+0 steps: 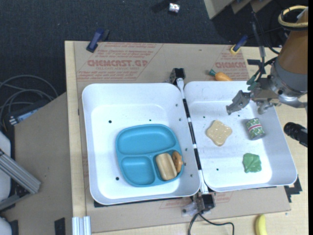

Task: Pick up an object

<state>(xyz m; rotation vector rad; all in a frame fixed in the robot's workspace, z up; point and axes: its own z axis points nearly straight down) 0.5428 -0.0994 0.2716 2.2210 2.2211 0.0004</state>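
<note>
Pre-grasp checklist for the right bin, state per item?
1. Targets in the right bin: toast slice, small can, green piece all lie loose on the floor: ok.
2. Targets spaced apart, none touching: ok.
3. Gripper holds nothing between its fingers: ok.
4. Gripper over a target: it sits above the bin's back part, beyond the can and toast: not ok.
5. Finger opening wide enough for the can: cannot tell.
6. Left bin's blue tray with its bread roll lies apart from the arm's path: ok.

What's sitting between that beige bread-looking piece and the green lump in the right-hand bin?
Nothing: in the camera view, bare white bin floor separates the bread piece and the green lump.
</note>
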